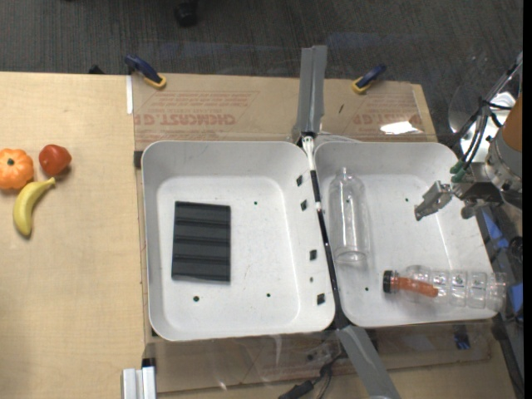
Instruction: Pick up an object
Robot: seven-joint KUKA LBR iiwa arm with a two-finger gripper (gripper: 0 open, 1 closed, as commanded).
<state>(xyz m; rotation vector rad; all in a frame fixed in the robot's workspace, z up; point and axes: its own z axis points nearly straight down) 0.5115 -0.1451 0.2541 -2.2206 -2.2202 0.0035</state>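
Writing: cardboard sheet [249,106] behind the bins carries red print, upside down, too faint to read surely.
Clear bottle [348,219]: upright along the right bin's [399,314] left wall, transparent, no label.
Second bottle [440,284]: lying lower right, black cap, orange content.
Gripper [453,198]: right edge of frame, above the bin, fingers spread, holding nothing.
Left bin [158,248]: black ribbed block [201,241].

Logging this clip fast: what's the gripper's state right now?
Gripper: open, holding nothing, above the right bin.
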